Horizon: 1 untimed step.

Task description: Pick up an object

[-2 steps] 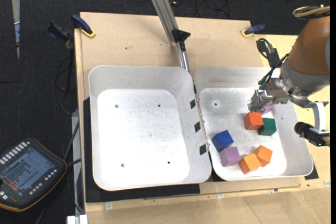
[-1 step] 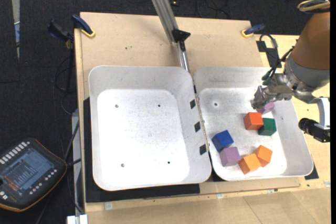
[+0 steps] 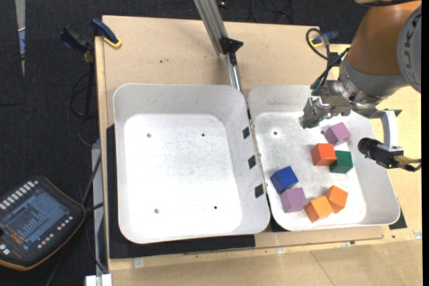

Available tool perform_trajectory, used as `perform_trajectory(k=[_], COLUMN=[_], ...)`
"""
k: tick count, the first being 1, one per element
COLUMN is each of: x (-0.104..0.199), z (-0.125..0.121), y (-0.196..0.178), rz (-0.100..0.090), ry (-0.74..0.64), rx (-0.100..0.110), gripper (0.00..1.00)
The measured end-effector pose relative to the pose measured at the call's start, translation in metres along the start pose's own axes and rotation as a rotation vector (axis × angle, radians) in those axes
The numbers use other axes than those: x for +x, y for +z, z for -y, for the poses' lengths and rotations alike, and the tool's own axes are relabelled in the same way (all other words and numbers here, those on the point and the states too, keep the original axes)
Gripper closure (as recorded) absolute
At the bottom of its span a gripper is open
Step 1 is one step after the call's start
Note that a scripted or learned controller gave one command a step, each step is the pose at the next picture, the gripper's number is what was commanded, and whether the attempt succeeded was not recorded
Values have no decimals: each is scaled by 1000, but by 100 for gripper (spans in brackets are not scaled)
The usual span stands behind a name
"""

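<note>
Seven blocks at most lying below and beside gripper (image 3: 314, 116), which hovers over right bin (image 3: 275, 137) near its upper edge; impossible to tell how wide it stands. Nearest: light purple block (image 3: 337, 132), just beside, then red-orange block (image 3: 323, 154) touching green block (image 3: 343, 161). Best to descend squarely on the purple one, clear of its neighbours. Cube-like, turned cornerwise to the bin walls, no evident long axis.

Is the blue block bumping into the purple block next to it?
Apart. The camera view shows a thin strip of white bin floor between the blue block and the purple block just below it.
</note>
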<state>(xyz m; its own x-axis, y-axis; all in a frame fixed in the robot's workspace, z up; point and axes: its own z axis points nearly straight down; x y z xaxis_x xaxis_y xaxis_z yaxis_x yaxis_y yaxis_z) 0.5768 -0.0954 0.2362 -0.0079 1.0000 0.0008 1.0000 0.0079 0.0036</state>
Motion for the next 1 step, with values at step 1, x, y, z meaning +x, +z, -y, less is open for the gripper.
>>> perform_trajectory(k=[1], x=[58], z=[-17], y=[8], rz=[0], ry=[-1], rx=[2], gripper=[100])
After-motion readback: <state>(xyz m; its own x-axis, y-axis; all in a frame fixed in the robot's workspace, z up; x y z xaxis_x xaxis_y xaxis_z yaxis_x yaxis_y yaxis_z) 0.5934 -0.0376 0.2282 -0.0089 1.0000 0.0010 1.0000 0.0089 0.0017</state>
